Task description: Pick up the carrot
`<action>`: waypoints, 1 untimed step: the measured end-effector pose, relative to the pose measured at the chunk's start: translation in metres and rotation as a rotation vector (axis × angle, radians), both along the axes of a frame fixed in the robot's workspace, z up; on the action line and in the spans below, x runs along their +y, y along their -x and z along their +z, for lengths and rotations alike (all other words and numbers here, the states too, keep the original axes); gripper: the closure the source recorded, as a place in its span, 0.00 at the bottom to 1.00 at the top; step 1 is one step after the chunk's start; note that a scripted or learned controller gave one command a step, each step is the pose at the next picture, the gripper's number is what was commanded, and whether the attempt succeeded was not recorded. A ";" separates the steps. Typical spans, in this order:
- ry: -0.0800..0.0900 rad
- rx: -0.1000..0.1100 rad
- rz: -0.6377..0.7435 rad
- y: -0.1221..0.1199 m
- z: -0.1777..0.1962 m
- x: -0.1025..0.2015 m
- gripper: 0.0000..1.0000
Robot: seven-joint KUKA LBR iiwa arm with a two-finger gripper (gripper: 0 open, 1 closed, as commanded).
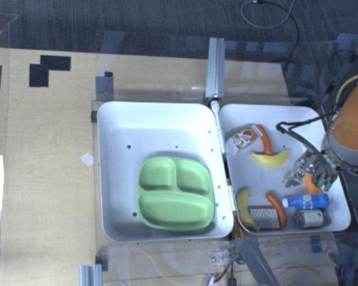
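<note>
end effector low in right bin, fingers around an orange piece, apparently the carrot | bottle just below | green tray in left bin

At the right edge of the frame, the arm shows a rounded orange band above a grey wrist ring, black cables looping leftward, and a metallic claw below.
</note>
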State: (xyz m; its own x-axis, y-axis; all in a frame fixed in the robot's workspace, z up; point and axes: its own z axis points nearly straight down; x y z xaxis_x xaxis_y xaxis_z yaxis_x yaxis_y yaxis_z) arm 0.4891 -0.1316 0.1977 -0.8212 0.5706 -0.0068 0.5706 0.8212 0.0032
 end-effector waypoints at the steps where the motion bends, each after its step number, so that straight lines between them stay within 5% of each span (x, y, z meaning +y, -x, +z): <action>1: 0.003 -0.005 -0.072 0.000 0.126 -0.075 1.00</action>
State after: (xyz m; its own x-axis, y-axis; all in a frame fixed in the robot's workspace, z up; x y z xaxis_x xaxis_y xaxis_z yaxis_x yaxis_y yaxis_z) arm 0.4891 -0.2064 0.3236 -0.7778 0.6284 -0.0121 0.6284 0.7779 0.0038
